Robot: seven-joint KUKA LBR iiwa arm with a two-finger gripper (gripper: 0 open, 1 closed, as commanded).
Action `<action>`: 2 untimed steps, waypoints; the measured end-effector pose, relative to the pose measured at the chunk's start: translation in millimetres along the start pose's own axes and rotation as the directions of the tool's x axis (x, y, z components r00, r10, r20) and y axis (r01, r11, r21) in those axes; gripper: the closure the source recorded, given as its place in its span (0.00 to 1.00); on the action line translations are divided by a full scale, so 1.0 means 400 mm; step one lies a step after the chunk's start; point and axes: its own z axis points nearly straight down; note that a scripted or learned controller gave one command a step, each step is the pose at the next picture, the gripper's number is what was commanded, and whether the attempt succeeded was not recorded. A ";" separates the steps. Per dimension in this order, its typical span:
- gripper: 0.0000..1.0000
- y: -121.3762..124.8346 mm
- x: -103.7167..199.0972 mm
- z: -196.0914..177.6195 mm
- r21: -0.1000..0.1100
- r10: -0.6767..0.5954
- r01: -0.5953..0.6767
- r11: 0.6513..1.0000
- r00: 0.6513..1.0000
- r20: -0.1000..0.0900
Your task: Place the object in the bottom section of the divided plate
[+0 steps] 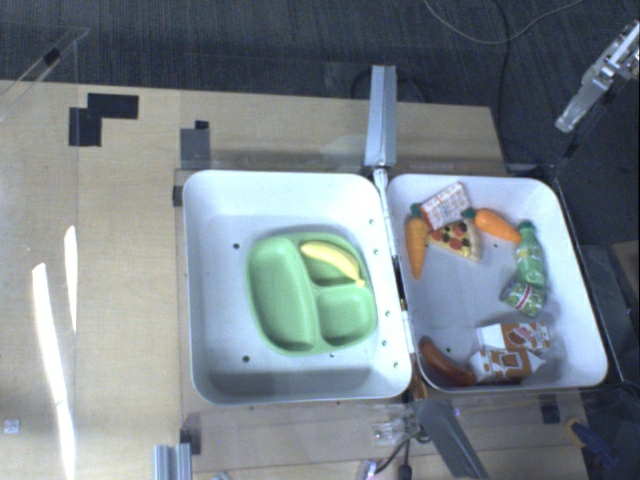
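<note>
- Sausage [445, 363] and carton [510, 351] lie nearest, at 6 o'clock in the right bin [575, 313], touching each other.
- Claw [568, 118] hangs outside the bins over dark floor, at 1 o'clock from the right bin; whether it is wide or narrow cannot be told, and nothing shows in it.
- Its pale link slants up toward 1 o'clock and out of frame.
- Cable [505, 43] loops on the floor at 10 o'clock from the claw.
- Right bin, nearest the claw first: carrot [497, 225], bottle [528, 251], can [522, 295], pizza slice [455, 238], card [444, 205], second carrot [415, 245] by the left wall.
- Left bin [215, 268] holds the green plate [285, 303].
- Banana [333, 260] lies in the plate's 1 o'clock section, well apart from the claw.
</note>
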 end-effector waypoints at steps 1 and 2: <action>0.00 -0.063 -0.061 0.000 0.000 -0.164 0.164 0.986 0.986 0.002; 0.00 -0.081 -0.072 -0.002 0.000 -0.453 0.453 0.892 0.892 0.002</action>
